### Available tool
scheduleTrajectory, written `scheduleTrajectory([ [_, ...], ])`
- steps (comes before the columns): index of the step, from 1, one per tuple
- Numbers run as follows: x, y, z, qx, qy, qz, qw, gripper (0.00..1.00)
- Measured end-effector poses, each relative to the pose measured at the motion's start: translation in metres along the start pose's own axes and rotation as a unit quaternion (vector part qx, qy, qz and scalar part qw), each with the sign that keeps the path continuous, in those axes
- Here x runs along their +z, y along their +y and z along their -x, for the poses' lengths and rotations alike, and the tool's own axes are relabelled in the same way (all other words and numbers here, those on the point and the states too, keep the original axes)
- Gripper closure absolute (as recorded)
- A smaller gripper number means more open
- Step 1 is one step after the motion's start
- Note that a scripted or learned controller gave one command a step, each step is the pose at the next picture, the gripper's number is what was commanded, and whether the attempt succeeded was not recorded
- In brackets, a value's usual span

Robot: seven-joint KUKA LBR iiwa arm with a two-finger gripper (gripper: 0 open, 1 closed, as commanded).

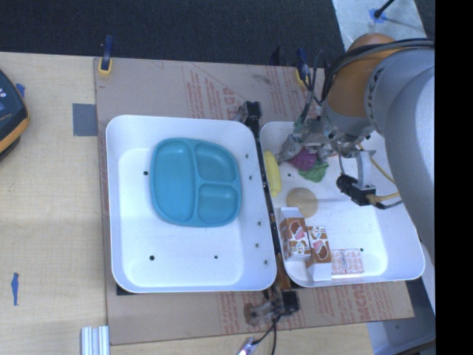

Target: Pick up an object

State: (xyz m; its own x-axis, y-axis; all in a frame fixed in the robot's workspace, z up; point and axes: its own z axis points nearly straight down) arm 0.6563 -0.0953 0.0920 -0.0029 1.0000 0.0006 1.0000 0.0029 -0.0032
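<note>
The right bin (403,251) holds several small objects. A purple and green toy (312,166) lies near its far end, and a yellow piece (273,174) lies along its left wall. A tan round disc (301,200) sits mid-bin. Toward the front lie a brown and white carton (303,241) and a small printed packet (347,262). My gripper (304,147) is low over the far end of this bin, right at the purple and green toy and partly covering it. Whether the toy sits between the fingers is hidden by the wrist.
The left bin (133,261) holds a blue divided plate (196,182). The grey arm with its orange band (369,72) covers the right bin's far right corner. A black cable connector (358,191) hangs beside the gripper. A dark device (11,117) lies at the bench's left edge.
</note>
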Motion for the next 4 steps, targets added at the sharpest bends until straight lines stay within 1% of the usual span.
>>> scheduleTrajectory([
  [1,0.0,0.0,0.019,0.0,0.0,0.001,1.0,0.0],
  [2,0.001,-0.075,0.03,-0.001,-0.001,-0.001,1.0,0.0],
  [3,0.001,-0.12,0.019,-0.001,-0.001,-0.001,1.0,0.0],
  [4,-0.01,-0.119,0.02,-0.002,-0.001,-0.001,1.0,1.0],
])
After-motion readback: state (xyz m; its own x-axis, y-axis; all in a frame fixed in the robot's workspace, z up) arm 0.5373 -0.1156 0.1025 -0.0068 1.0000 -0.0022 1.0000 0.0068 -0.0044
